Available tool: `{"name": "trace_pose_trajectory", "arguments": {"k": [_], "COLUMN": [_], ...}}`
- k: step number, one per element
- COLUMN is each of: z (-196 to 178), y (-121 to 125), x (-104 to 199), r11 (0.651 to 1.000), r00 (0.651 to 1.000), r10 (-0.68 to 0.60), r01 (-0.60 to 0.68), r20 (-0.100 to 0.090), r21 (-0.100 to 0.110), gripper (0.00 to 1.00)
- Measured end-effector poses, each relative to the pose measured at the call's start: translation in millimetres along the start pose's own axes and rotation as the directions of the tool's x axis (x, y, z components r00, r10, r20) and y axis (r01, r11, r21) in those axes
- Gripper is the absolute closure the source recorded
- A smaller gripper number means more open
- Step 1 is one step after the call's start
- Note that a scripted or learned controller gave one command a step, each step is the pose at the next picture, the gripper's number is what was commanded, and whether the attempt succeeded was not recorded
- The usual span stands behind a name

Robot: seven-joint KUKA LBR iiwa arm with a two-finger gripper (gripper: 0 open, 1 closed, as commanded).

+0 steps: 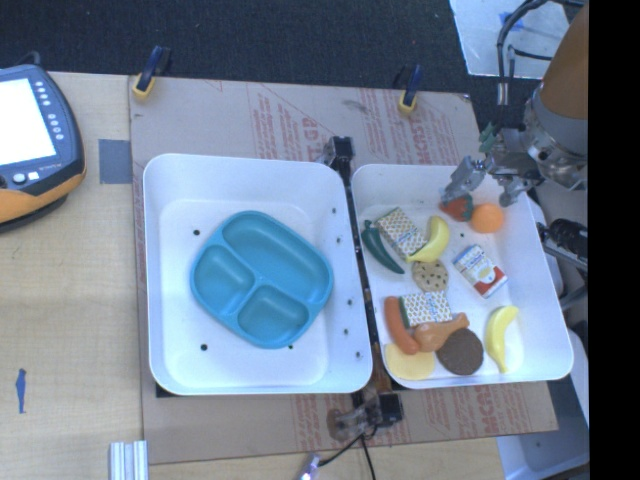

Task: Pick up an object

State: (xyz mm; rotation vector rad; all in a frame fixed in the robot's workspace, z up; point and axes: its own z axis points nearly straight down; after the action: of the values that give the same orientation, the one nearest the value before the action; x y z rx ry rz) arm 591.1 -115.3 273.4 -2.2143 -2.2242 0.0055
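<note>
My gripper [489,188] hangs over the far corner of the right bin [545,268], fingers spread open with nothing between them. Just below its fingertips lie a small red toy [457,207] and an orange ball [487,218]. Further toys fill the same bin: a yellow banana [433,240], a patterned box [400,230], a green pepper [380,249], a red-and-white carton [477,270], a speckled cookie [431,276], a second banana [502,336] and a brown disc [461,351].
The left bin [170,198] holds a blue divided plate [262,278]. A tablet-like pendant [30,143] rests at the bench's left edge. Clamps [148,73] [407,90] grip the far edge of the cardboard sheet.
</note>
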Motion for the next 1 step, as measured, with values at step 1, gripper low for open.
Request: {"name": "trace_pose_trajectory", "arguments": {"k": [1], "z": [73.5], "y": [56.8], "x": [-62.4], "r11": [1.000], "r00": [1.000], "r10": [0.000], "r01": [0.000], "r20": [0.003], "r21": [0.001], "gripper": [0.00]}}
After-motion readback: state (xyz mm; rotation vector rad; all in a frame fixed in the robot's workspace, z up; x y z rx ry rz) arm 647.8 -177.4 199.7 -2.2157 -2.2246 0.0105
